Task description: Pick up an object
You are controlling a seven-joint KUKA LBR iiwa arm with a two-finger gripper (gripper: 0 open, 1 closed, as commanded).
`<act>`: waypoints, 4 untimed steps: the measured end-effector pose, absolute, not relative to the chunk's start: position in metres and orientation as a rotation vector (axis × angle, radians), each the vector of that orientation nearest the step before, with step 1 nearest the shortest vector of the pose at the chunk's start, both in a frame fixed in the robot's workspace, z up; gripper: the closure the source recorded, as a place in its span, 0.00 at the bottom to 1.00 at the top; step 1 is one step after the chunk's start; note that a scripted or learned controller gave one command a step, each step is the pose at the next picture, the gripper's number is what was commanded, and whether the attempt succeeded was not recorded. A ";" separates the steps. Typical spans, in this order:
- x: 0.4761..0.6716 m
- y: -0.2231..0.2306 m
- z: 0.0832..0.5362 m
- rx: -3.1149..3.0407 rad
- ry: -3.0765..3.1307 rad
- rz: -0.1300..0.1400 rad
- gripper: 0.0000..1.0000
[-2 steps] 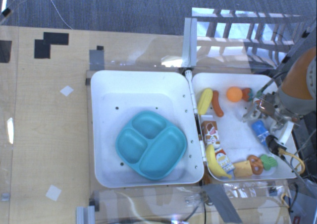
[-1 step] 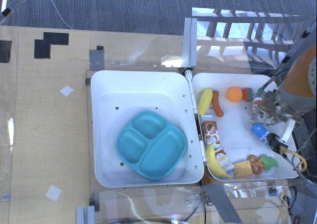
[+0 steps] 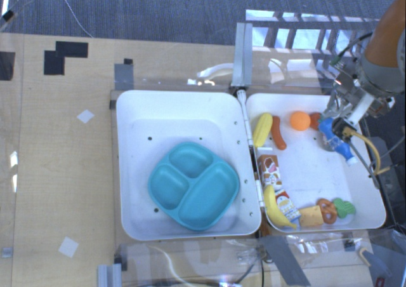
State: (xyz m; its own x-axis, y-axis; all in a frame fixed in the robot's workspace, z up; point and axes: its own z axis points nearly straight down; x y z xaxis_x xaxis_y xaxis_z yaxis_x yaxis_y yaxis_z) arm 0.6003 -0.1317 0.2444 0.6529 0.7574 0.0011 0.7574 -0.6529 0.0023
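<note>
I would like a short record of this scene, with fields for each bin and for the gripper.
left bin: one blue divided plate
right bin, far end: long yellow toy, red sausage, orange ball, blue bottle
right bin, near end: banana, small carton, pretzel, green toy
gripper: over the right bin's far right corner, close to the blue bottle
</note>
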 end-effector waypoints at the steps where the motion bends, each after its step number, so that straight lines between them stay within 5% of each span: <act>1: 0.642 -0.135 0.176 2.927 1.140 0.000 1.00; 2: 0.531 -0.151 0.159 2.923 1.155 -0.001 1.00; 3: 0.544 -0.099 0.103 2.973 1.021 -0.002 1.00; 4: 0.585 -0.094 0.089 3.098 0.510 0.014 1.00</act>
State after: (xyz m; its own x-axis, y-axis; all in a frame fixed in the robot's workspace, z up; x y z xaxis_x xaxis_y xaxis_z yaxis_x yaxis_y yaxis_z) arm 0.5852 -0.0942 0.0895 0.9471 0.3207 0.0082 0.3207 -0.9472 0.0036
